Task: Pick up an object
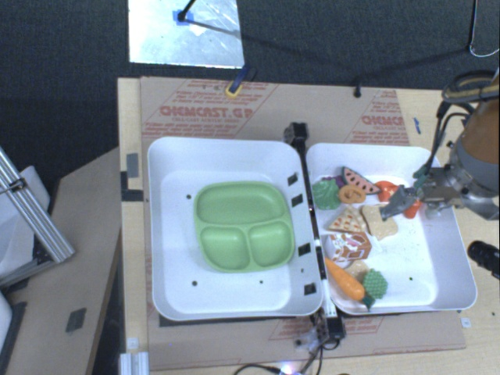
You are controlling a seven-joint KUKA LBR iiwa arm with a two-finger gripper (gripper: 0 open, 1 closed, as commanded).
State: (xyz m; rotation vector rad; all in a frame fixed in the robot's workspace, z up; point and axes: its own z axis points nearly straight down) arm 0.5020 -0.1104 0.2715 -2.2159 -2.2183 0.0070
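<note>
My gripper reaches into the right bin from the right, low over its upper middle. Its dark fingers sit just above a slice of toast and beside a red tomato piece. Left of them lie a watermelon slice, a pretzel-like ring and a green leafy piece. A pizza wedge, a patterned cookie, a carrot and a broccoli floret lie further down. No object is visibly between the fingers.
The left bin holds a green divided plate. A black divider with clips runs between the bins. The lower right of the right bin is bare white floor. A shiny sheet lies beyond the bench.
</note>
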